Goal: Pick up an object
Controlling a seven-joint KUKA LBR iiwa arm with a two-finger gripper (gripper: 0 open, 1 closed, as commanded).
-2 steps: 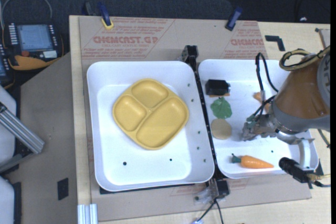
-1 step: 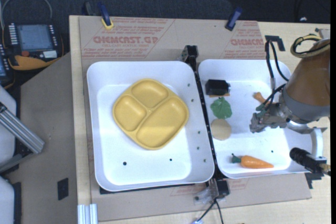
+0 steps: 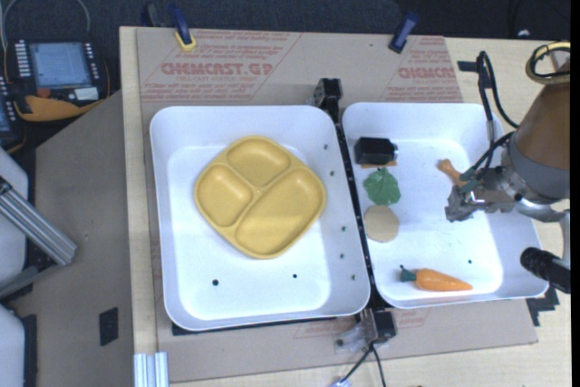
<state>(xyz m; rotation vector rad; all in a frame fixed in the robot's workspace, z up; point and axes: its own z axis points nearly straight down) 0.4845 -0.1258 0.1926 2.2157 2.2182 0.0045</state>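
Note:
The right bin (image 3: 426,118) holds a black block (image 3: 374,149) at its upper left, a green leafy toy (image 3: 382,187) below it, and a tan round piece (image 3: 381,224) under that. An orange carrot (image 3: 435,280) lies near the bin's front edge. A small orange piece (image 3: 448,169) sits toward the right. My gripper (image 3: 460,206) hangs low over the right side of this bin, just below that small orange piece. Its tip is dark and small in the camera view.
The left bin (image 3: 172,195) bears a yellow divided plate (image 3: 260,195) in its middle. A black divider (image 3: 349,195) runs between the bins. Cardboard covers the bench around them. The arm's orange band (image 3: 548,136) and cables stand at the right edge.

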